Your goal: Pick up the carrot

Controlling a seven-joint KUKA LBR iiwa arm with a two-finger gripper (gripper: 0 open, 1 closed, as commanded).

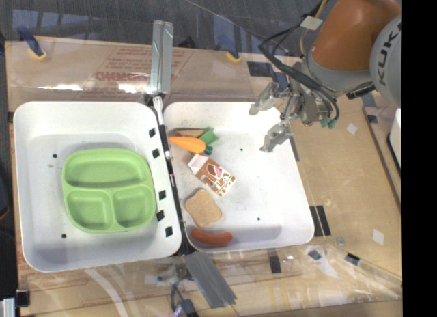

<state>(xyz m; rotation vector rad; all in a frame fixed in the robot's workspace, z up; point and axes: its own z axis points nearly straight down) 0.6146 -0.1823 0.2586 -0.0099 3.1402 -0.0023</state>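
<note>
Carrot (188,143), orange with a green top, lies against the left wall of the right-hand bin (290,203), touching a dark item behind it and just above a printed packet (214,176); the tool (272,121) hangs well apart from it near the bin's upper right, its two fingers spread and nothing between them. We judge the main risks to be a finger striking the bin wall or divider, or closing on the neighbours instead, because the carrot sits so tightly crowded
</note>
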